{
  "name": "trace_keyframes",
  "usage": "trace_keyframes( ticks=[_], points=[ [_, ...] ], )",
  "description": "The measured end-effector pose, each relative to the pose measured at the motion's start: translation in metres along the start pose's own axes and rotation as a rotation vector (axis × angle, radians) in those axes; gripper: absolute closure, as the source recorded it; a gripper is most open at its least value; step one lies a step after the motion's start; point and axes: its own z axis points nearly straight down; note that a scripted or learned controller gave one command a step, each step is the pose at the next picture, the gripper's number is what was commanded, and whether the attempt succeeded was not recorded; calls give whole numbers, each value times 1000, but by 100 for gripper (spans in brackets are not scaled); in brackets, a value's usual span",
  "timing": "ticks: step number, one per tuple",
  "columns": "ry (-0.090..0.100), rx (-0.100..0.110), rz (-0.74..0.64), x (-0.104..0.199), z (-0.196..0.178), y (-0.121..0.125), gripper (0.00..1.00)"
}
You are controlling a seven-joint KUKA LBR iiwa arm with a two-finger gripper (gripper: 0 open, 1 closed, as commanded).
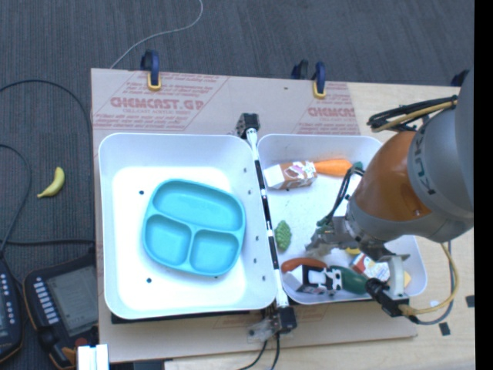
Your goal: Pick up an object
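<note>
Objects like a tapered orange carrot (333, 167) and bumpy green piece (283, 235) are piled in the right glossy bin (271, 199). Gripper (330, 239) is lowered among them; grip can't be judged, tbh.

Bright even overhead light; soft shadows; white bins (115, 206) near overexposed; focus slightly soft.

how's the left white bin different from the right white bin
The left white bin holds one thing, a light blue three-compartment tray lying flat, with bare floor around it. The right white bin holds several small items, among them an orange carrot and a green leafy piece. The grey and orange arm reaches over the right bin; nothing hangs over the left. Both are shallow, white and rounded at the corners, sitting side by side.
</note>
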Motion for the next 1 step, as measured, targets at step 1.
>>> trace_keyframes(
  ticks=[1],
  points=[
    [1,7,-1,-6,-42,93,100]
  ],
)
